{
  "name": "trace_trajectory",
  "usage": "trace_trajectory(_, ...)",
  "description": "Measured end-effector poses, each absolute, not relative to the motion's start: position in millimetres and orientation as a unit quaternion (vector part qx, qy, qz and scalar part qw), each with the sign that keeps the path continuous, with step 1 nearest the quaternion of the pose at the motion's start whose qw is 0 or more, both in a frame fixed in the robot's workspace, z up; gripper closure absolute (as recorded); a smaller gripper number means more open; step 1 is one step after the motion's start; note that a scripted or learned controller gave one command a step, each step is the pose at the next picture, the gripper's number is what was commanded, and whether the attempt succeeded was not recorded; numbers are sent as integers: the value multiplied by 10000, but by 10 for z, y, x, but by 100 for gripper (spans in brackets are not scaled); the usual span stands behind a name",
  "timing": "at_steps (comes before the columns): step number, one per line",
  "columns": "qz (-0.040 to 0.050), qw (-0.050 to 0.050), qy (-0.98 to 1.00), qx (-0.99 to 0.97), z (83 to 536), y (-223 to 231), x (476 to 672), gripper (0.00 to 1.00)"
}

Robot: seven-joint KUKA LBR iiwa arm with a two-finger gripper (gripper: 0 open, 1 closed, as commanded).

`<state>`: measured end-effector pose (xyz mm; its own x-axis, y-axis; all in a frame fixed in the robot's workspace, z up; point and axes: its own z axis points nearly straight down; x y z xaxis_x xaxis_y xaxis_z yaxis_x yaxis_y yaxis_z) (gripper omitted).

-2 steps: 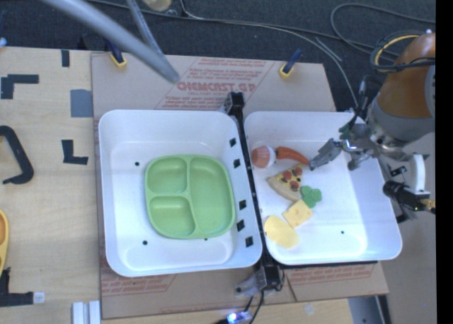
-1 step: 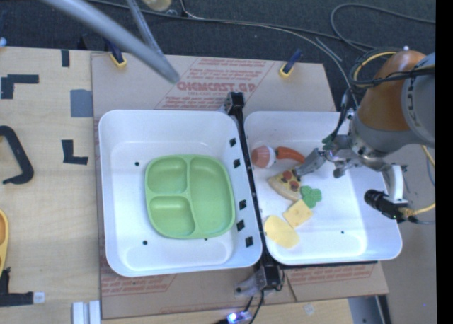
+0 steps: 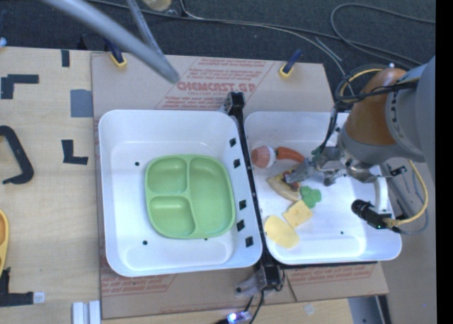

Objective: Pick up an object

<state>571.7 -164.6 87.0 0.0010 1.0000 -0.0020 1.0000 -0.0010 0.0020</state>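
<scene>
Grey metal of the arm [image 3: 396,121] hangs low over the right bin [image 3: 354,241], and the end effector [image 3: 301,174] sits right among the small toy foods: a green piece [image 3: 310,196], a tan slice [image 3: 283,188], a yellow wedge [image 3: 297,213]. From where I stand I cannot tell how far it is spread or whether it has anything. I'd say it should settle on one piece, squeeze fully, then lift slowly, since the cluster is tight. The green tray [image 3: 190,197] lies in the left bin [image 3: 124,139].
</scene>
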Motion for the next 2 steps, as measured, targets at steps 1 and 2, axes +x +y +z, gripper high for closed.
trace_trajectory(1,36,9,7081,7061,1017,-1615,5745,100)
trace_trajectory(2,8,7,7078,7064,1449,-1580,5713,100)
